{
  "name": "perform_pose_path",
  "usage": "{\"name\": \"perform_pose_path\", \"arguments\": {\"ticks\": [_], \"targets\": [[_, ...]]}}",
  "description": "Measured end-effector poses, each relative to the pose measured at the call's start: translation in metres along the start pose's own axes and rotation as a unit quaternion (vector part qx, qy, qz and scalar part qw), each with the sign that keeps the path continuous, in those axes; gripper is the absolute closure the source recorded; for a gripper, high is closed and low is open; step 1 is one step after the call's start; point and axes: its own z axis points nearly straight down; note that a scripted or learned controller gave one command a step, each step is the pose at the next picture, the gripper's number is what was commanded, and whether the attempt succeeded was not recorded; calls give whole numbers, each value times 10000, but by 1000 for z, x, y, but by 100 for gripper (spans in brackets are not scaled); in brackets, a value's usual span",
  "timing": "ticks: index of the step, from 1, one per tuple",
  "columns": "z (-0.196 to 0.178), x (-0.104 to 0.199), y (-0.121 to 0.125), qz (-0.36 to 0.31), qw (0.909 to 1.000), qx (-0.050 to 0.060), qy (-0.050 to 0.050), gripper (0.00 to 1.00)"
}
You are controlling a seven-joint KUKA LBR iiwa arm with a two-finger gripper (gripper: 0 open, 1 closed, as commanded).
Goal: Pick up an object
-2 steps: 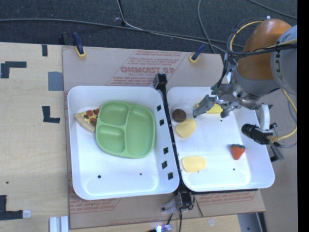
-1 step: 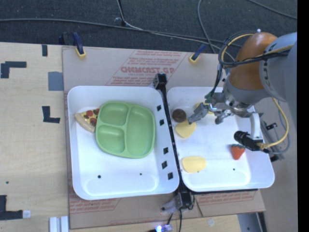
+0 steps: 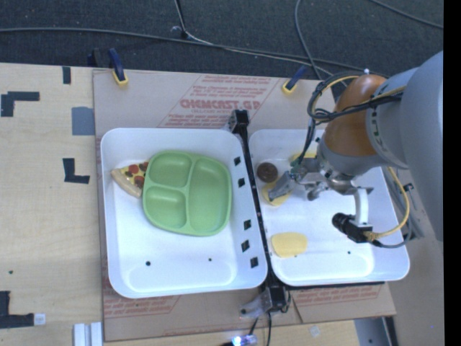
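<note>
Camera view: smooth green sectioned plate (image 3: 188, 192) overlapping pizza wedge (image 3: 130, 176).

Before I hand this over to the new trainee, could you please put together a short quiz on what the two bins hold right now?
1. True or false: the green divided plate lies in the right bin.
2. What lies partly tucked under the plate's left edge? A) pizza slice B) spoon C) cup
3. Fill in: the pale yellow piece lies near the right bin's ____ edge, by the divider.

Key:
1. False; it lies in the left bin.
2. A.
3. Front. The gripper is farther back, beside a small brown round object.
</note>
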Motion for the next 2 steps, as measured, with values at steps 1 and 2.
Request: {"name": "perform_pose_path", "arguments": {"ticks": [1, 2], "targets": [[19, 1, 0, -1, 10000, -31, -8, 0], [7, 1, 1, -7, 10000, -40, -8, 100]]}}
